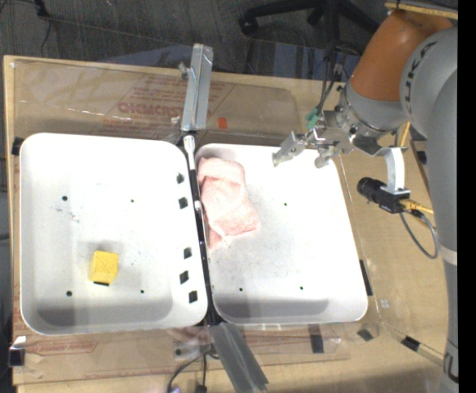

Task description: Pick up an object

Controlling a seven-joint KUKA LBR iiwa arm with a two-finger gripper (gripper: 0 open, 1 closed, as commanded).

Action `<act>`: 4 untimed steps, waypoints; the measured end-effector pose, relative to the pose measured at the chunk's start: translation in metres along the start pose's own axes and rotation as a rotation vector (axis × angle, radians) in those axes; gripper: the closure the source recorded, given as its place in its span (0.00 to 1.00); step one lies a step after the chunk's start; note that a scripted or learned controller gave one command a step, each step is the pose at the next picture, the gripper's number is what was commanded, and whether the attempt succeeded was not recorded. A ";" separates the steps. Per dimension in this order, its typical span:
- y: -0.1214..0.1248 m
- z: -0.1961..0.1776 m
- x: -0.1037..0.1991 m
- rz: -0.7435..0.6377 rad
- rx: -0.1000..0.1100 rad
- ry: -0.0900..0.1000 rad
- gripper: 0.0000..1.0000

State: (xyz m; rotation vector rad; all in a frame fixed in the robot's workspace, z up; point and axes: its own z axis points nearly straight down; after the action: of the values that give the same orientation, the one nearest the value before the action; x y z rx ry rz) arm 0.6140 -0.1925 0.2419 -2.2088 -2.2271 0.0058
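Observation:
A pale pink crumpled cloth [224,200] lies in the right bin [319,244], against its left wall. A small yellow block [104,267] sits in the left bin [65,170], toward its front. My gripper [301,152] hovers over the far right corner of the right bin, to the right of the cloth and apart from it. Its two fingers are spread apart with nothing between them.
A metal divider bar [195,97] runs from the back of the bench down between the two bins. A black cable and connector [383,193] hang beside the right bin's right wall. The grey arm with its orange band [389,51] fills the upper right.

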 end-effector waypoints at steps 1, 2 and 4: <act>0.044 0.128 -0.007 -0.314 0.000 -0.002 0.00; 0.034 0.150 0.049 -0.528 0.006 -0.003 0.00; 0.044 0.017 0.088 -0.646 -0.006 -0.004 1.00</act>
State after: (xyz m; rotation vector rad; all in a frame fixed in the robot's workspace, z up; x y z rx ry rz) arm 0.6574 -0.1038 0.2244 -1.3910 -2.8184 0.0011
